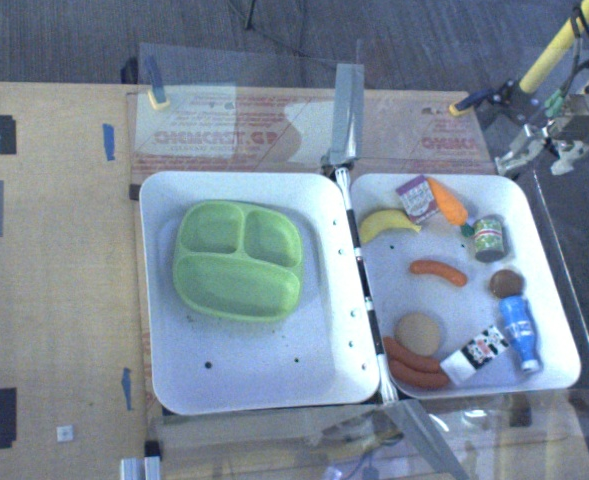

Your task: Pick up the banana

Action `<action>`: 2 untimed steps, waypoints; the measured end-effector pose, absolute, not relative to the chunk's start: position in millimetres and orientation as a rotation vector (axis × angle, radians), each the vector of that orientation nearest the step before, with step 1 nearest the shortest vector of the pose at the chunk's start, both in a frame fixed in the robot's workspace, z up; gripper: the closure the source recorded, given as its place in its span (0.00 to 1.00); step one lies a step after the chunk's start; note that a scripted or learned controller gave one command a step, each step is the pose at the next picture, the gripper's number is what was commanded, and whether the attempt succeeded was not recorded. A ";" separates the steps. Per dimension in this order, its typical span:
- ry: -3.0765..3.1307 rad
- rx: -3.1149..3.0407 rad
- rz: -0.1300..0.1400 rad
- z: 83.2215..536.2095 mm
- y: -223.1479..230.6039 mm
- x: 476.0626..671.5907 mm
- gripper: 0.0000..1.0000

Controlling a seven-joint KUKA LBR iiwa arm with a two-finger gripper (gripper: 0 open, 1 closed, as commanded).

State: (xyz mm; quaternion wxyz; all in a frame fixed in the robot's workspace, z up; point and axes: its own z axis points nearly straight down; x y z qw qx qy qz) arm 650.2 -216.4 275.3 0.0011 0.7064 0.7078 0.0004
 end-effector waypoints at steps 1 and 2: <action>2.314 2.123 0.002 145.2 -136.1 667.9 0.00; 2.341 2.093 0.005 86.3 -116.6 605.7 0.00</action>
